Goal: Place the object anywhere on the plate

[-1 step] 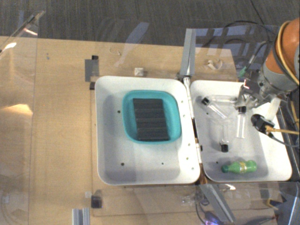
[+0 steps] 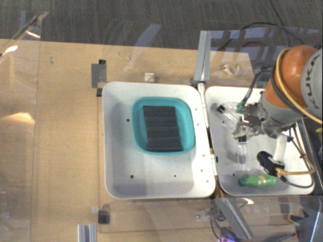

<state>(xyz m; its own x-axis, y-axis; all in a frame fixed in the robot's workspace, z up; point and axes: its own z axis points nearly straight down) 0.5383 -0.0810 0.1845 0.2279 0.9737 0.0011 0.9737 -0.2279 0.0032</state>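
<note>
No readable writing is seen. A wooden bench (image 2: 50, 135), with grey carpet beyond, bears two white bins. The left bin (image 2: 121, 175) holds one teal plate (image 2: 187, 125) carrying one dark ridged block (image 2: 161, 129). One green bottle (image 2: 258, 181) lies in the right bin (image 2: 227, 180), near its front edge. Above it hangs the gripper (image 2: 242, 137); its jaw state cannot be told.

floor: dark grey ribbed carpet (image 2: 126, 9) beyond the bench's far edge
bench: pale wood top (image 2: 55, 135)
light: bright glare patches (image 2: 20, 117) near the bench's left edge
post: grey metal upright (image 2: 203, 57) at the far edge
</note>
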